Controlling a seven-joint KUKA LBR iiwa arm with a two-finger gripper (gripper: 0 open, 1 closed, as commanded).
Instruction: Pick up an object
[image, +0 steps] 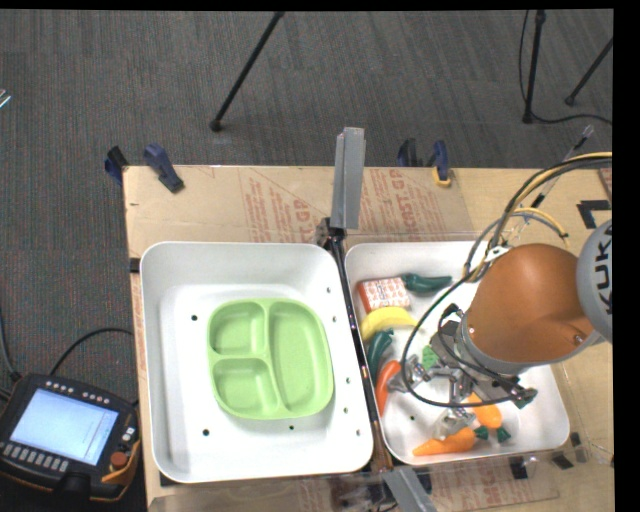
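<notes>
Camera view, looking down at a slant on a cardboard-topped bench (250, 205) with two white bins side by side. Left bin (170, 300): holds a light green divided plate (270, 358), three compartments, lying flat near the middle. Right bin (555, 415): crowded with toy food. Against the back-left wall, an orange-and-white box (383, 293), with a dark green pepper-like piece (428, 282) just beside it on the right. In front of the box, a yellow banana (386, 322), then a green piece (380, 350) and a red-orange piece (386, 380) along the left wall. Near the front, an orange carrot (445, 445) with another orange piece (487, 417) with green ends just beside it. Arm (525, 305) reaching in from the right, orange band over the right bin, cables looping above. End effector (450, 385) low over the bin middle, near the carrot pieces, metal parts and wires tangled around it. Fingers: cannot tell whether apart or together; no object seen between them. Blue clamps (160, 165) on the bench back edge. Teach pendant (65, 430) with lit screen on the floor at lower left.
</notes>
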